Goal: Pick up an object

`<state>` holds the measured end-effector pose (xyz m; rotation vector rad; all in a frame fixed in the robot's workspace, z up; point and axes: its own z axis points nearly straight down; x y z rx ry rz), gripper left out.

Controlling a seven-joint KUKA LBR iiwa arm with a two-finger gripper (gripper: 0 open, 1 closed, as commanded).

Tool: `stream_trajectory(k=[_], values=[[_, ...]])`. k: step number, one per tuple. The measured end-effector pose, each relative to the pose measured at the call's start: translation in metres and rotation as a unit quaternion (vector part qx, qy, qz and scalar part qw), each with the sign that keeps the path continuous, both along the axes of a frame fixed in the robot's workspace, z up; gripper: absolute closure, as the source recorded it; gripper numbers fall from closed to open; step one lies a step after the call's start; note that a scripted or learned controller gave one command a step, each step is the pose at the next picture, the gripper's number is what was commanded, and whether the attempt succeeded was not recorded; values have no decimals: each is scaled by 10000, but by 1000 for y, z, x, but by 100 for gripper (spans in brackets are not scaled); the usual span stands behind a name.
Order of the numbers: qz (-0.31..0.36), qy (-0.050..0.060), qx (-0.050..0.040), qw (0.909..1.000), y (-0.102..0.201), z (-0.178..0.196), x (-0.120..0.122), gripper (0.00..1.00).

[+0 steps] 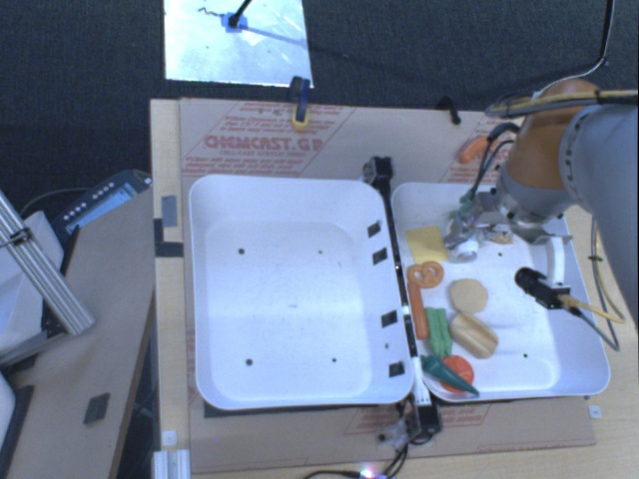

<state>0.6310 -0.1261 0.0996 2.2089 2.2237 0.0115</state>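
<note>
Likely light, stiff, slick plastic: yellow wedge (424,240) just beside gripper (467,236) in right bin (579,367); pinch its edges; pincer state unclear

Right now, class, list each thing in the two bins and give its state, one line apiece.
Left bin: upright, level.
Right bin: upright, holds the toys.
Yellow block: lying flat.
Orange ring: flat.
Tan disc: flat.
Bread roll: on its side.
Carrot: lying lengthwise by the divider.
Gripper: lowered into the right bin.
</note>
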Motion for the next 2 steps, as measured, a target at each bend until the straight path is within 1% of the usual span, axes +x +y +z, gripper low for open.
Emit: stream_trajectory(k=[1, 2], values=[[-15, 12, -14, 10000, 20, -13, -26, 100], [-33, 13, -6, 10000, 26, -12, -90, 100]])
